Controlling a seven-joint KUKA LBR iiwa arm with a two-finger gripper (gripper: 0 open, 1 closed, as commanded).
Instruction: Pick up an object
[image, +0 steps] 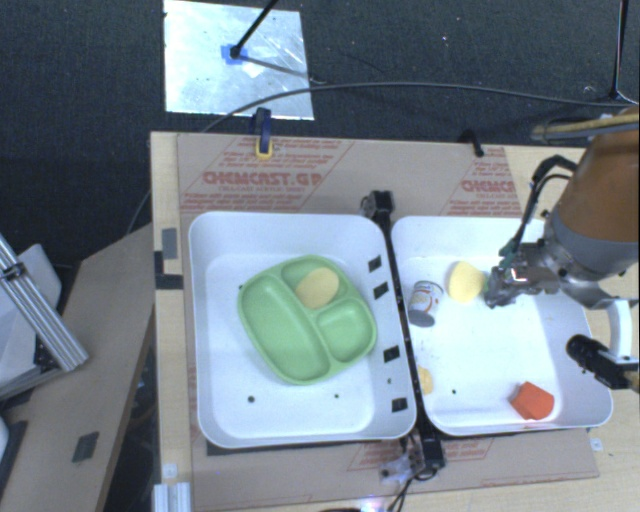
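Approach step: gripper (497, 288) sits in right bin (575, 400), just right of yellow object (464, 281). Jaw state: can't tell. Next, prob.: centre over it, descend, close.

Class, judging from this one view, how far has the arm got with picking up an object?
Done: the gripper has reached into the right white bin, beside the round yellow object. In hand: nothing visibly lifted. Left: grasp and raise something; the orange block and small grey-white can lie untouched, and a yellow piece sits on the green divided plate.
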